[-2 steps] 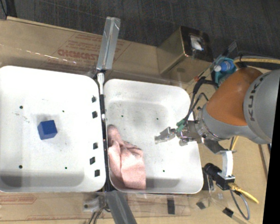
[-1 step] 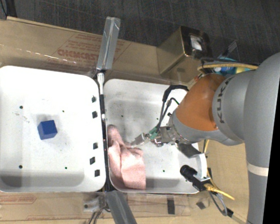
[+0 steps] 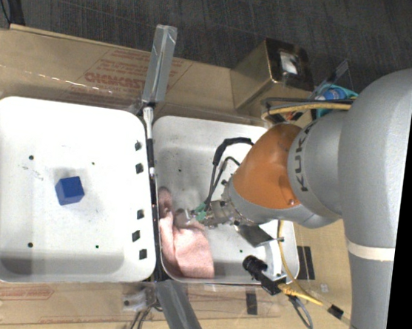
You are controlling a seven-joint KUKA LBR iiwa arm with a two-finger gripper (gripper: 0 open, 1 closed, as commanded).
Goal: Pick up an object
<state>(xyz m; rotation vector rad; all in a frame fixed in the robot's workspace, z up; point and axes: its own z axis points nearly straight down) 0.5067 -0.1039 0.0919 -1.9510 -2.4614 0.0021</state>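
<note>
Reaching into right bin (image 3: 194, 140), gripper (image 3: 198, 214) low by pink cloth (image 3: 185, 245) at that bin's front-left corner; finger state impossible to tell, no visible hold. Blue cube (image 3: 70, 189) sitting mid left bin (image 3: 18, 118).

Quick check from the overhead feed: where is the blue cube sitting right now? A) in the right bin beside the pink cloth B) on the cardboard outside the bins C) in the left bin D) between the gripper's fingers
C: the blue cube rests on the white floor of the left bin, alone, while the pink cloth lies in the right bin where the arm reaches.
</note>
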